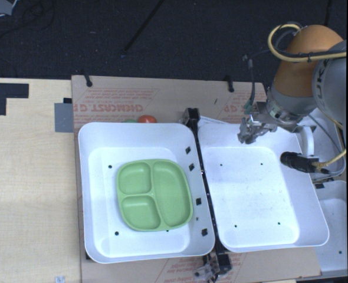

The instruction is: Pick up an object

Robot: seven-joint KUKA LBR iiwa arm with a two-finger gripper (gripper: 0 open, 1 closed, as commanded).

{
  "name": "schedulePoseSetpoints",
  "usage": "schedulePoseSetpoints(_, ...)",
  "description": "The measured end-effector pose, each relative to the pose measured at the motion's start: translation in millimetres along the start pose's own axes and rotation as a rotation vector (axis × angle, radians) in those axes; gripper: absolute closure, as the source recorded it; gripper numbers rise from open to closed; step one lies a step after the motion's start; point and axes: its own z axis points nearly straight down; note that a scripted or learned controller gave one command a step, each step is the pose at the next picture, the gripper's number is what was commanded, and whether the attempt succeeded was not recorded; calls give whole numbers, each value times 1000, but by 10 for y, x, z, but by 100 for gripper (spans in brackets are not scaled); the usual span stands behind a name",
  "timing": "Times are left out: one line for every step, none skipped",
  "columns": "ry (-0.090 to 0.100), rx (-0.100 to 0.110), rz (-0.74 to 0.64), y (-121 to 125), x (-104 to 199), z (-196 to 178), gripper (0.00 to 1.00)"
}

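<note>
The green divided plate (154,194) is lying flat in the left bin (97,158), well apart from the gripper (249,132) and across the black divider (201,187) from it. It is the one thing you are seeing in either bin to pick. The plate has three shallow compartments and a raised rim, and it is sitting slightly turned, its long side running roughly along the divider.

The gripper is hanging over the far edge of the right bin (262,199), near that bin's back wall, with nothing between its fingers; whether they are spread or closed, you cannot tell from this angle.

To do the step well, you are likely needing to carry the gripper over the divider and down toward the plate's rim, not its flat middle: a two-finger grasp probably has no purchase on a broad, low surface. The rim nearest the gripper, beside the divider, looks the shortest reach, but the bin wall there may be crowding the fingers. A ridge between compartments may serve instead.

A small red thing (147,119) is lying behind the left bin, outside it, on the cardboard (162,102).
</note>
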Motion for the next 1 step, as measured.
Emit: schedulePoseSetpoints(3, 5, -3, -39, 503, -114, 100)
